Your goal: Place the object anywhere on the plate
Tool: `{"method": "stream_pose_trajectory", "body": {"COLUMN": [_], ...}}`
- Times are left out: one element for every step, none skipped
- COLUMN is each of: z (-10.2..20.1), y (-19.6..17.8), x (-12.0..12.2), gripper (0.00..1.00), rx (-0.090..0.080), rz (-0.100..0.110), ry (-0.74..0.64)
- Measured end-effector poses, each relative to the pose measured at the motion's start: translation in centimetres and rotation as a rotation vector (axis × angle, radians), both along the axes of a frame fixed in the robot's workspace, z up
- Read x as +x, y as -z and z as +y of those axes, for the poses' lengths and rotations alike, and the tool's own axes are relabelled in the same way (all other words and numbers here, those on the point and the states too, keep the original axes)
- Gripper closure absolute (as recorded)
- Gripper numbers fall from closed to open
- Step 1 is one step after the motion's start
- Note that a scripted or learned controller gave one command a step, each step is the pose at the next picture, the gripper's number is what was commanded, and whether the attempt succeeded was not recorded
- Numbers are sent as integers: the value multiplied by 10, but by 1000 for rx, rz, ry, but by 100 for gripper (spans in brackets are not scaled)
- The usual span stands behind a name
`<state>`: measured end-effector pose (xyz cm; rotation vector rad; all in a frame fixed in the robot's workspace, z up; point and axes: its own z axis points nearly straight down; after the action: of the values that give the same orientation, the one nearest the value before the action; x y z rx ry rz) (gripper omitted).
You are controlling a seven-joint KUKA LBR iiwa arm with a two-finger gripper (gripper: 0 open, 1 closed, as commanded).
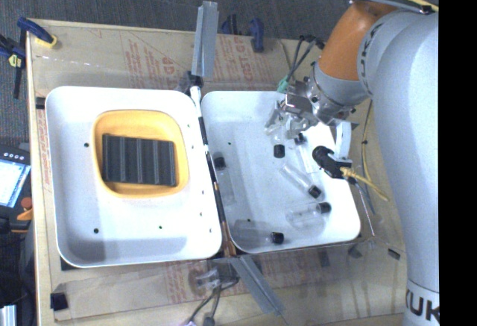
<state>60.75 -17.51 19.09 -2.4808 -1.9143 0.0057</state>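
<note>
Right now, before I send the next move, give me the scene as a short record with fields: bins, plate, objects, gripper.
left bin: holds the yellow plate, a dark ridged insert at its centre
right bin: several small clear vials with black caps, scattered
gripper: over the right bin's upper part, near the vials; finger state unclear
plate status: no vial on it yet

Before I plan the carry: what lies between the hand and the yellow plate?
In the camera view, bare white floor of the right bin, then both bins' adjoining rims, separate the hand from the plate.
</note>
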Motion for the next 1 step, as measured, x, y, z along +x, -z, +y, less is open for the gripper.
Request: {"method": "stream_pose_trajectory", "body": {"z": [76], "y": [-7], "x": [-3], "gripper": [100], "rx": [-1], "rz": [-3], "ry": [-191]}}
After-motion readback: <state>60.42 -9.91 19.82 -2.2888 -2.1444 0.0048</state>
